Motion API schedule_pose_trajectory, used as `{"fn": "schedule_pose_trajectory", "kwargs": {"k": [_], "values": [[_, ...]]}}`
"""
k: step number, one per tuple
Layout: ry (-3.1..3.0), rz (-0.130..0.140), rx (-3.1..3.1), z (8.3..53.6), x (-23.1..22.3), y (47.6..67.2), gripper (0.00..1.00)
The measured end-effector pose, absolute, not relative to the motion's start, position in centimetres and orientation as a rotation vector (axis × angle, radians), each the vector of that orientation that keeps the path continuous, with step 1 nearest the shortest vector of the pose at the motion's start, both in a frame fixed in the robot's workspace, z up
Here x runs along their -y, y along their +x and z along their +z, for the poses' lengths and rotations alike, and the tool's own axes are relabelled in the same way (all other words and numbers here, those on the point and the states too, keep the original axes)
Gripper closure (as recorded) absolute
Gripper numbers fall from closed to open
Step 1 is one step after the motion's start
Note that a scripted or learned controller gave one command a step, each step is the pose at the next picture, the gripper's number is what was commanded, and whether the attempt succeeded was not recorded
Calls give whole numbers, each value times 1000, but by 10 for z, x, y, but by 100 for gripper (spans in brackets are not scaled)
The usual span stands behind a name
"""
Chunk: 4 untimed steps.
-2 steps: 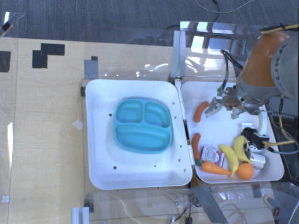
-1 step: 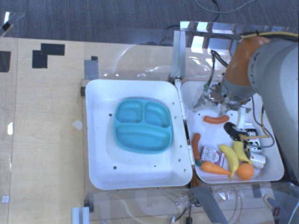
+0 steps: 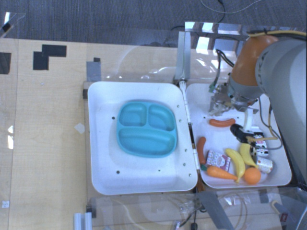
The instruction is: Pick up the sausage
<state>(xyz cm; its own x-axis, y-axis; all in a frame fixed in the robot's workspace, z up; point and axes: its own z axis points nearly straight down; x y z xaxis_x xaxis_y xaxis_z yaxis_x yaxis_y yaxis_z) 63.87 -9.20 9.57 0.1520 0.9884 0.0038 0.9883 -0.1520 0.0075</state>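
Observation:
An orange-red sausage (image 3: 221,123) lies crosswise in the upper middle of the right bin (image 3: 196,97). A darker red sausage (image 3: 201,150) lies lengthwise beside that bin's left wall. My gripper (image 3: 219,107) hangs just above and behind the orange-red sausage, and I see nothing held in it. The arm's orange band (image 3: 252,56) rises behind it.
In the right bin's front part lie a carrot (image 3: 221,173), two bananas (image 3: 236,161), an orange (image 3: 252,176), a pink and white packet (image 3: 218,158) and a small white can (image 3: 264,165). The left bin (image 3: 100,166) holds a blue divided plate (image 3: 146,128).

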Motion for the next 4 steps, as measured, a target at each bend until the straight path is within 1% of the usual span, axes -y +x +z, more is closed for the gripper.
{"fn": "schedule_pose_trajectory", "kwargs": {"k": [1, 2, 3, 4], "values": [[2290, 7, -2139, 87, 147, 651, 100], [2291, 5, -2139, 87, 147, 651, 0], [2139, 5, -2294, 86, 157, 666, 0], [2193, 7, -2242, 87, 118, 633, 0]]}}
